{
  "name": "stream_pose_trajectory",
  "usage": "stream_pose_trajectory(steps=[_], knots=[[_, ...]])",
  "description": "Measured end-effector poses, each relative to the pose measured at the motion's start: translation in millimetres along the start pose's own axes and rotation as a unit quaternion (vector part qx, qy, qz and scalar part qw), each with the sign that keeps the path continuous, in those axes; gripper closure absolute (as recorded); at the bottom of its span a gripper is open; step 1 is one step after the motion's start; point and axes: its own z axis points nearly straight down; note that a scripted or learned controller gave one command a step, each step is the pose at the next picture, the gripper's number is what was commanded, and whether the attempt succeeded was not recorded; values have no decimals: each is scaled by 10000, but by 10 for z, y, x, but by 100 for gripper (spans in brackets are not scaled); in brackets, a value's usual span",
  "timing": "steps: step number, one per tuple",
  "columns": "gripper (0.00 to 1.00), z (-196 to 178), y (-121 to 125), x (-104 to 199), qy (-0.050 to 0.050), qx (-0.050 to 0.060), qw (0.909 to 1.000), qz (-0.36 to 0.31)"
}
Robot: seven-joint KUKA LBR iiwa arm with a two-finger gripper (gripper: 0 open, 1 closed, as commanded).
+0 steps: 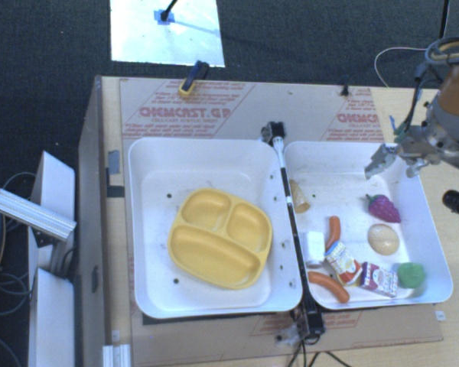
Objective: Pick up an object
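The orange sausage [328, 285] lies far off; the purple grapes [383, 207] sit nearest the spread, empty gripper [395, 164], toward its five o'clock.

Left bin [149, 205]: yellow divided tray [219, 237] takes most of the floor; bare strips remain along the far and left walls. Right bin [437, 258]: far half is bare floor, open for descent. Near half is crowded: purple grapes [383, 207], beige egg-like piece [383, 238], green piece [411, 274], red-and-white carton [377, 278], two orange sausages [327, 285], small white block [315, 245], all close together. Gripper [396, 162] hangs over the right bin's far right corner, above the grapes' far side.
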Motion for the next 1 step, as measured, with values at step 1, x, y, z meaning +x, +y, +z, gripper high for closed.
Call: stream_pose_trajectory(steps=[1], knots=[[0, 579, -379, 296, 4, 9, 10000, 6]])
